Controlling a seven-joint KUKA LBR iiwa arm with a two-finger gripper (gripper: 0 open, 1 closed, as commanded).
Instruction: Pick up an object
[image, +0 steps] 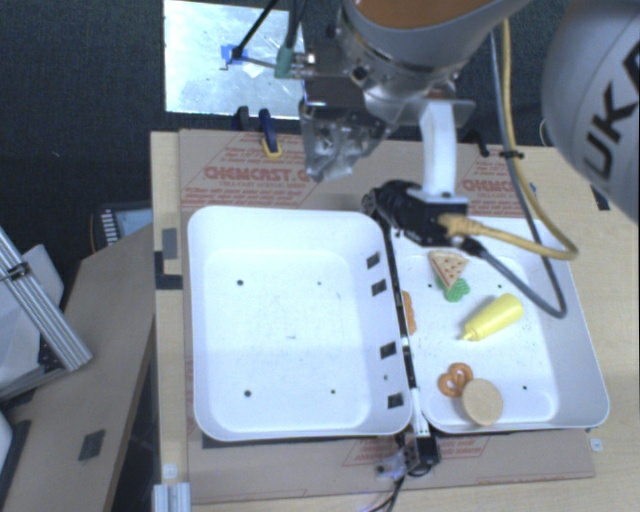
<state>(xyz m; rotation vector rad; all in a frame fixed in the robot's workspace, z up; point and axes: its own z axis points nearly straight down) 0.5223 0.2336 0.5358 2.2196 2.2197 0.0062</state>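
Objects: from my remote station I see four pieces in the right-hand shallow white plastic bin (560, 395): a yellow plastic squeeze bottle (493, 317) near centre, a tan sandwich wedge with a green edge (451, 273) at its 11 o'clock, a small brown pretzel (456, 379) and a round tan disc (482, 402) at its 6 o'clock.
Left bin: the left-hand white plastic bin (215, 310) shows bare floor.
Tool: the grey metal two-finger gripper (332, 150) hangs above the bench beyond the left bin's 12 o'clock rim; blurred, so I cannot tell its opening.
Hidden: an orange sliver (408, 312) beside the divider is too narrow to identify.
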